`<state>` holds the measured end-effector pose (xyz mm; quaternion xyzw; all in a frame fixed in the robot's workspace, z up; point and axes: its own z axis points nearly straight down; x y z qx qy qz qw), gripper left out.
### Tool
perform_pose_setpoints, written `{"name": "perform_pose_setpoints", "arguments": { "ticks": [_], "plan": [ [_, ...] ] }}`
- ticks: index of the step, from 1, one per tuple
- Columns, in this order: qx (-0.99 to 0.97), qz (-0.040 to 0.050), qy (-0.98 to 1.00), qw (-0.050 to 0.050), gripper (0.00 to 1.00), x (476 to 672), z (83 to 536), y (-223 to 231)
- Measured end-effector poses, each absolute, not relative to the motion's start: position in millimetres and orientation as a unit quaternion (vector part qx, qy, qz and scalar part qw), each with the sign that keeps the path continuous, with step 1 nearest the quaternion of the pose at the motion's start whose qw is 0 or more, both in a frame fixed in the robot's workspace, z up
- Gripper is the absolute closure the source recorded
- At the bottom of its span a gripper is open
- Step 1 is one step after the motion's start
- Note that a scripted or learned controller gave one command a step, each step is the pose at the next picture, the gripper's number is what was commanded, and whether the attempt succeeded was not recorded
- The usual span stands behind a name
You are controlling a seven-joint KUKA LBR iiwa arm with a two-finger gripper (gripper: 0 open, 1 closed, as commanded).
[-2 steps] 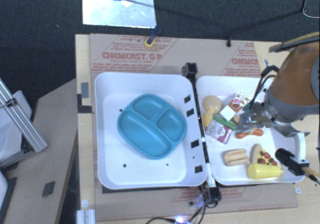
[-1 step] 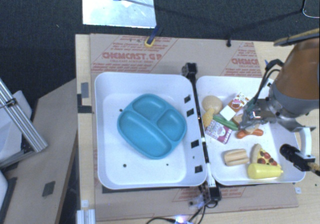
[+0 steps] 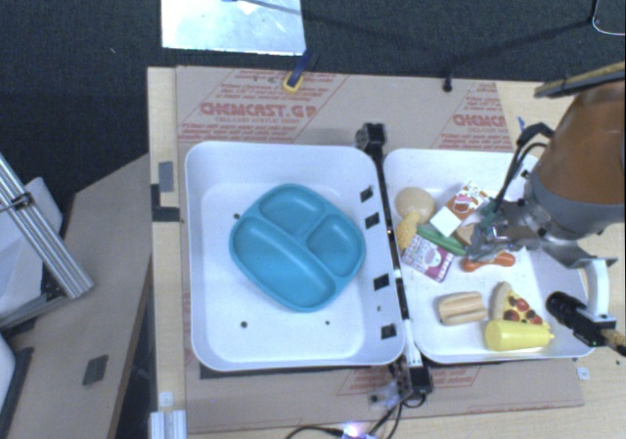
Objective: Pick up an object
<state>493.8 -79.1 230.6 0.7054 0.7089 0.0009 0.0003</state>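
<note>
from above, the bench (image 3: pixel 245 100) carries two white bins side by side. the left bin (image 3: pixel 210 232) holds a blue divided plate (image 3: pixel 296 246). the right bin (image 3: pixel 562 315) holds toy food: a potato (image 3: pixel 415 202), a pink packet (image 3: pixel 426 257), a bread roll (image 3: pixel 461 307), a pizza slice (image 3: pixel 514 305) and a yellow piece (image 3: pixel 516 335). the arm reaches in from the right, its tool (image 3: pixel 486 243) low over an orange piece (image 3: pixel 489 261) near the bin's middle. how far the tool is open i cannot tell.
</note>
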Motion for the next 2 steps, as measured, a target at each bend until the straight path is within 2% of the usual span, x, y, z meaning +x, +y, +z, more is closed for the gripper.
{"name": "perform_pose_setpoints", "arguments": {
  "ticks": [1, 2],
  "plan": [
    [0.707, 0.0006, 0.708, 0.001, 1.00, 481.8, 231.9, -78.1],
    [0.707, 0.0000, 0.707, 0.000, 1.00, 488.2, 217.6, -83.0]
  ]
}}
